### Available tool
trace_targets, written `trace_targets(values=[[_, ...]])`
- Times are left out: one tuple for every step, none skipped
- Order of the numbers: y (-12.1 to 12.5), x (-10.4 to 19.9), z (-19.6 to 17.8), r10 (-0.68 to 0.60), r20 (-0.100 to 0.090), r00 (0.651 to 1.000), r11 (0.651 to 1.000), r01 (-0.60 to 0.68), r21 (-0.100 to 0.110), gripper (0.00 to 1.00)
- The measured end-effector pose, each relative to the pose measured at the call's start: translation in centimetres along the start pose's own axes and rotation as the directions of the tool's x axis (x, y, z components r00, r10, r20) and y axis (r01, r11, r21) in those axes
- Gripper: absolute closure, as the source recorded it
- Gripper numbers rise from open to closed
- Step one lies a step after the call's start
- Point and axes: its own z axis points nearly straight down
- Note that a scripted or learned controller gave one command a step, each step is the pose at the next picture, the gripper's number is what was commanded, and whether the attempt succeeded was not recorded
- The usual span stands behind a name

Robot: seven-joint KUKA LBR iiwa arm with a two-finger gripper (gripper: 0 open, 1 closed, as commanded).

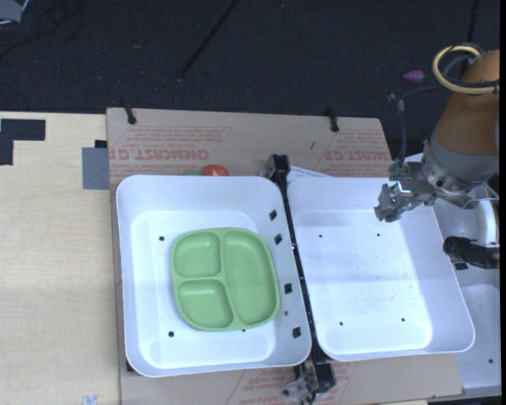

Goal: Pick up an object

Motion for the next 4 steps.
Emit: trace_targets(values=[[-0.5,5.0,1.1,-0.006,-0.002,1.0,1.0,0.006,0.005,1.0],[0.4,10.2,1.3,-0.007,-0.002,1.0,1.0,0.007,0.004,1.0],[0.5,16.4,1.1,-0.009,-0.002,1.0,1.0,0.009,0.004,1.0],[-0.2,22.3,1.6,-0.007,-0.001,1.0,1.0,0.007,0.006,1.0]])
